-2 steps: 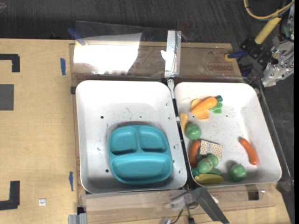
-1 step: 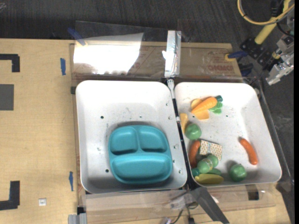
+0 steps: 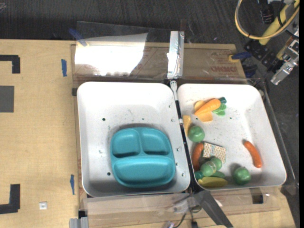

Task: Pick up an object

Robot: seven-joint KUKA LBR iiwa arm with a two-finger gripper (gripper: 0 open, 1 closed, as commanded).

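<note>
Two shallow white bins sit side by side, the left white bin (image 3: 90,127) holding a teal plastic divided tray (image 3: 141,156) and the right white bin (image 3: 247,108) scattered toy food such as an orange plastic carrot (image 3: 209,106); no object looks picked yet, so the next move likely calls for reaching down to one piece, and the gripper's state cannot be told.

A teal divided tray (image 3: 141,156) lies in the left bin (image 3: 90,103).

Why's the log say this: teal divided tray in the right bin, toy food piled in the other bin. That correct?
Not quite. The camera view shows the teal divided tray in the left bin, not the right. The toy food, such as the carrot and the sausage, is in the other bin, the right bin.
</note>
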